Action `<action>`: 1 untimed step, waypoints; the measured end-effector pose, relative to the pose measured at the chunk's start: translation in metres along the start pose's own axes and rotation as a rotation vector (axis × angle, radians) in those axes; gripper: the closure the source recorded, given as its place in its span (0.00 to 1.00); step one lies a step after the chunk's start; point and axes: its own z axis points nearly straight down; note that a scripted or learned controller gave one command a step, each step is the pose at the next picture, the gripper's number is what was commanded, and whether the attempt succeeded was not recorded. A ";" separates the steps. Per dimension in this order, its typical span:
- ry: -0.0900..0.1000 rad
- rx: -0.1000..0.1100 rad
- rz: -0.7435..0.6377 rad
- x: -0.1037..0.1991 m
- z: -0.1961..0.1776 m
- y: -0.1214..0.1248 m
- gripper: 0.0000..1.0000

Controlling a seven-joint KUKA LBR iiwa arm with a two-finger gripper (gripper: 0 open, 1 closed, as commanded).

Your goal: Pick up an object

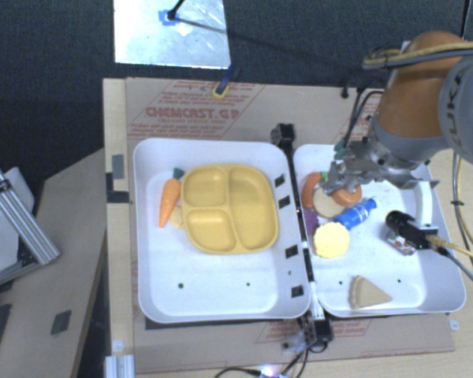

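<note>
Hand (340, 181) over right bin's (437, 290) clutter — orange piece (309, 187), tan disc (327, 204).

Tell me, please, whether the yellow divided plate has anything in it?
Empty: the yellow plate in the left bin shows bare compartments; the carrot lies beside it.

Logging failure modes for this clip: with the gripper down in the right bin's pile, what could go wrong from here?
1. The gripper sits over a tight cluster: an orange item, a tan disc and a blue bottle touch or overlap, so it may pinch two things or none.
2. The yellow disc lies just beside the bottle and could be knocked.
3. The cluster is close to the bin divider, which the fingers might hit.
</note>
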 end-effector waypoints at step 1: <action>0.000 0.000 0.001 0.036 0.018 -0.016 1.00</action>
